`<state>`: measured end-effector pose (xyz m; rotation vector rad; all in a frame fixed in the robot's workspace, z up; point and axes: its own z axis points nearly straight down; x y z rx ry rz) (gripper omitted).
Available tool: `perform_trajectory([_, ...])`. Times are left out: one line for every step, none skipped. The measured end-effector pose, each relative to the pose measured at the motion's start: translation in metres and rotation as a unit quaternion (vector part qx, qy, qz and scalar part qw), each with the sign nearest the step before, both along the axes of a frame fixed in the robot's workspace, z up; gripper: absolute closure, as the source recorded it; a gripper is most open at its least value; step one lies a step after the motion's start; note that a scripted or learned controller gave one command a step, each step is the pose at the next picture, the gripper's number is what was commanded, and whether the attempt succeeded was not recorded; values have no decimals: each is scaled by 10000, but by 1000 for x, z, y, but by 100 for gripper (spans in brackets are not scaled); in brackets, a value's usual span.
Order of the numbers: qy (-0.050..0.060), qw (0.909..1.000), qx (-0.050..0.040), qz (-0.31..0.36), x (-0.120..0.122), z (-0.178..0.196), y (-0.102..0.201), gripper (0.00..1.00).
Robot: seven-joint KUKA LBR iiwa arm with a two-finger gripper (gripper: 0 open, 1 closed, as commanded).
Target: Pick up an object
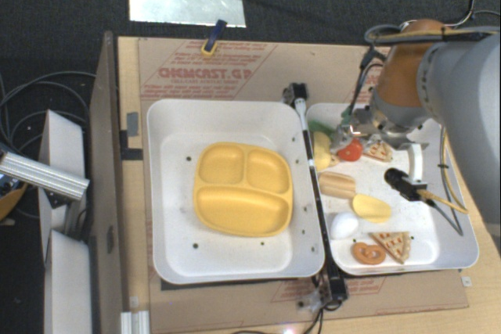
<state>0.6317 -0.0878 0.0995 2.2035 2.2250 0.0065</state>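
Observation:
My gripper (347,138) is down in the back left part of the right bin (454,246). A small red tomato-like piece (351,152) sits right under its tip, touching or nearly touching it. A pizza slice (379,151) lies just right of the tomato. To the left are a yellow piece (322,152) and a green bit beside it. In front lie a tan bread roll (337,184), a yellow wedge (371,207), a white egg (344,226), an orange pretzel (365,253) and a second pizza slice (394,245).
The left bin (180,246) holds a yellow divided plate (239,188). The wall between the two bins runs close to the gripper's left. The arm (446,74) covers the back right of the right bin.

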Motion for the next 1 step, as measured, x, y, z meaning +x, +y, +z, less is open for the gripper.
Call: perform_trajectory([19,10000,33,9,-20,90,81,100])
